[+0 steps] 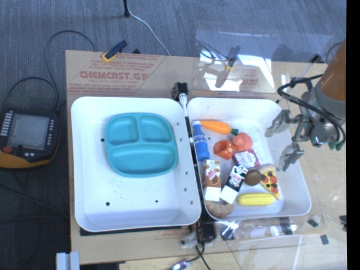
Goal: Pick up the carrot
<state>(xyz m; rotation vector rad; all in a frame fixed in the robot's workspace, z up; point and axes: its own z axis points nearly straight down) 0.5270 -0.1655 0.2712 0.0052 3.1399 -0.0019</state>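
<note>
Looking like a robotics lab: teach pendant (27,136) lying on grey carpet (62,16), cables trailing, white bins (90,207) sitting on a plywood bench (84,66).

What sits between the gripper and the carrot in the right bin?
In the camera view, bare white bin floor separates the open gripper from the carrot; the red tomato lies just below that line.
</note>
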